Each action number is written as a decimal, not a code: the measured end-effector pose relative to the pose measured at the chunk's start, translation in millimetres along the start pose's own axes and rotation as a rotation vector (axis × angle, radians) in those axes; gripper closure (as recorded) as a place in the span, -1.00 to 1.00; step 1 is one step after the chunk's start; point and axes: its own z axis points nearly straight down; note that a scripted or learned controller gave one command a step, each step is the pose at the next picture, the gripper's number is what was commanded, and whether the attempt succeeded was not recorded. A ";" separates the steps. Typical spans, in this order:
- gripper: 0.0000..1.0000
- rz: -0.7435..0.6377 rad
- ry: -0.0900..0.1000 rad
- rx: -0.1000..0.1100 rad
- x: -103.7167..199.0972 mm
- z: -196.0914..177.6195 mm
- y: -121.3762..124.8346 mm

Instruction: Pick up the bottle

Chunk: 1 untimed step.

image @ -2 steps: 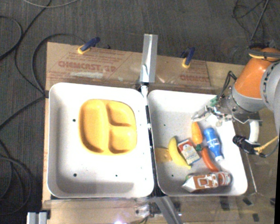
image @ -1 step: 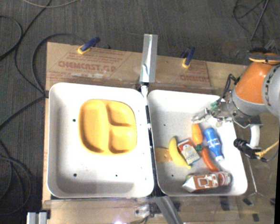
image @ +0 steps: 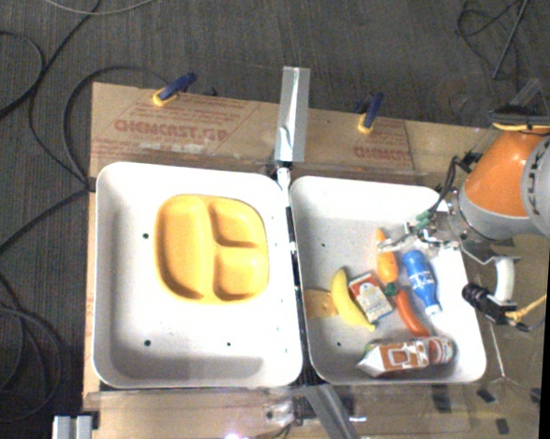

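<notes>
The bottle [image: 419, 281] is blue with a white cap and a white label. It lies on its side in the right bin [image: 331, 218], towards the bin's right wall, with its cap pointing to the far side. My gripper [image: 422, 234] hangs just beyond the cap end, a short way above the bottle, on the grey arm with its orange band [image: 504, 174] coming in from the right. Nothing is visibly held.
Tight around the bottle lie an orange carrot-like piece [image: 411, 313], a smaller orange item [image: 387, 266], a small red carton [image: 373, 300] and a banana [image: 343, 299]. A drink carton [image: 408, 355] lies by the near wall. The left bin [image: 111, 277] holds a yellow divided tray [image: 214, 247].
</notes>
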 end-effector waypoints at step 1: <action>-1.00 -0.040 -0.002 0.001 -0.3 0.1 -3.0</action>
